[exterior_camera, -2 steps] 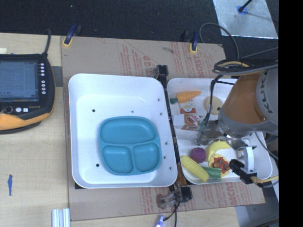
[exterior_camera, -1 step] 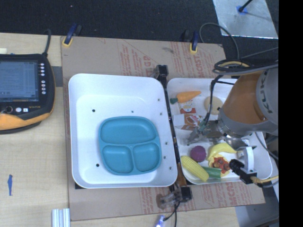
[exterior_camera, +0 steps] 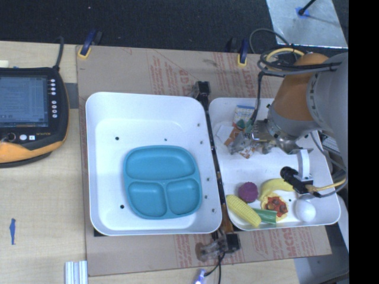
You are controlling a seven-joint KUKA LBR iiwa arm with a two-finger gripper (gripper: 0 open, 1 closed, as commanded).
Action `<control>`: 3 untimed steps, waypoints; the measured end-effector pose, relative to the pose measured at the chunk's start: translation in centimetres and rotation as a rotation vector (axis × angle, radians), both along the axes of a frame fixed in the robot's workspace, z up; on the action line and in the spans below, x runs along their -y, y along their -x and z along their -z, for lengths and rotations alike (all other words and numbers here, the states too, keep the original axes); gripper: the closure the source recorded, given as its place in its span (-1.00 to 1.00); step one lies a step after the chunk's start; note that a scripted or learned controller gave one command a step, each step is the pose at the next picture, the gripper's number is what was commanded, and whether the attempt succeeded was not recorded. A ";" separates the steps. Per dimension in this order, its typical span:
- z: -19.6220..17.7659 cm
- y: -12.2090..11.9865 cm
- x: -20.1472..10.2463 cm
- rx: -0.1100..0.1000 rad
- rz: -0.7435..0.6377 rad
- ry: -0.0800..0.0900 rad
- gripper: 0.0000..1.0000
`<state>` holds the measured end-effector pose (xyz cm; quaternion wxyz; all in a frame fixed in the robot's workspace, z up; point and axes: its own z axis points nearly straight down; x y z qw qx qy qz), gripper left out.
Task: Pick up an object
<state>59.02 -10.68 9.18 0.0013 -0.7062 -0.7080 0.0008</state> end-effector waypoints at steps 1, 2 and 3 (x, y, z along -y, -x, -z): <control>0.1 -4.9 -1.2 -0.035 -0.005 -0.004 -1.00; -0.9 -4.9 -1.3 -0.037 -0.011 -0.007 1.00; -10.1 -3.5 -7.6 0.001 -0.002 -0.001 1.00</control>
